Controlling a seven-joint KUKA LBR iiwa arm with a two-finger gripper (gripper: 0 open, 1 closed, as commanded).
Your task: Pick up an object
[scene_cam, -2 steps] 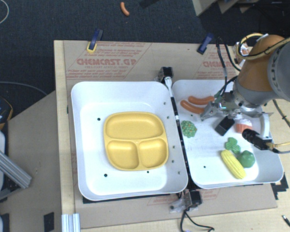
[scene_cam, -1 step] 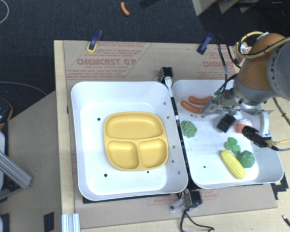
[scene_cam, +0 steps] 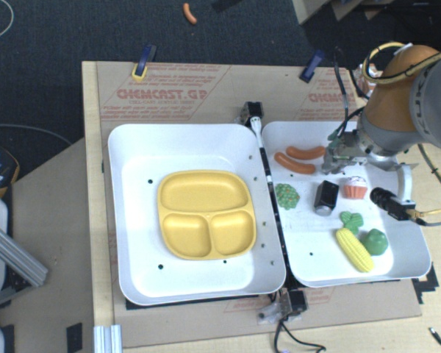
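Hand hovers low over the right bin.
Grip state: cannot tell. Sausages just left; centre, then drop straight.

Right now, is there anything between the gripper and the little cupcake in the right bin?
Nothing visible stands between them. The gripper hangs just above and slightly left of the cupcake, with bare bin floor between. The black block lies close on the cupcake's left and the two sausages lie left of the gripper, beside the path, not across it.
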